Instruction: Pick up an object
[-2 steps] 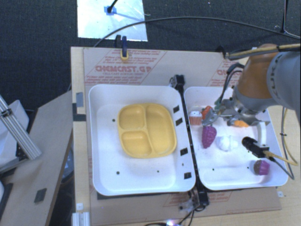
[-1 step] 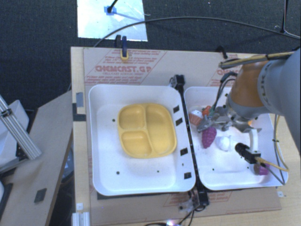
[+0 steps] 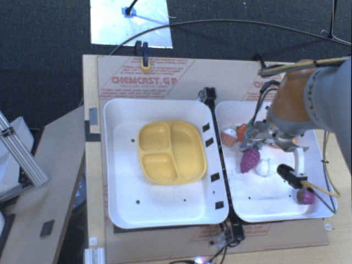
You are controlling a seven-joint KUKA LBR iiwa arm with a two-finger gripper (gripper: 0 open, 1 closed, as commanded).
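My bench (image 3: 165, 73) is lying under a brown sheet printed with red lettering, and it is carrying two shallow white bins side by side, touching along a black hinge strip. The left bin (image 3: 124, 202) and the right bin (image 3: 275, 205) are sitting directly on it. A blue-and-yellow clamp (image 3: 144, 55) is gripping its far edge.

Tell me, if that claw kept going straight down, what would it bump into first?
Probably the purple grapes, which lie just below the gripper in the right bin; depth is hard to judge.
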